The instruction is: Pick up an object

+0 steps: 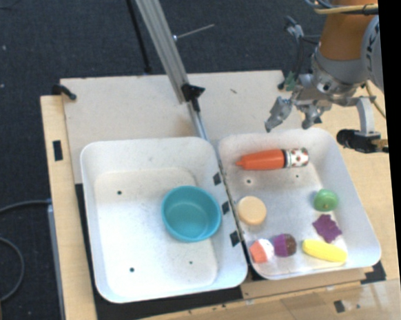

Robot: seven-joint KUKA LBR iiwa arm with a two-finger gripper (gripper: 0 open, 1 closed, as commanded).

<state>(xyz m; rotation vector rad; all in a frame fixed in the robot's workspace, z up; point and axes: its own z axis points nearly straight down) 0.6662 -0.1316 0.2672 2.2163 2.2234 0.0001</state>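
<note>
Fingers (277, 114) of the claw (294, 116) stand spread apart with nothing between them, hanging in the air just past the far rim of the right bin (350, 172). That bin serves as the landmark for all that follows.

Nearest the claw, just inside the bin's far rim, lies an orange carrot (261, 161), its tip touching a small spotted piece (298, 157). Toward the bin's middle sits a tan disc (252, 210); against the right wall, a green ball (325, 199) with a purple cluster (327, 227) just below it. Along the near rim lie a yellow banana (324, 251), a dark purple piece (284, 244) and a red-and-white piece (261, 250) beside it. Left of the bin, touching its wall, is the left bin (98, 171), holding a blue bowl (191, 213).

Nothing has been lifted yet, by my judgement: every item rests on a bin floor, so choosing, descending, closing and raising all remain.

Room looks best around the disc and the ball, each standing apart. The carrot lies close to the far rim, and the three pieces along the near rim crowd the wall. A slanted metal post (167, 48) rises beyond the bin's far-left corner, well clear of the claw.
</note>
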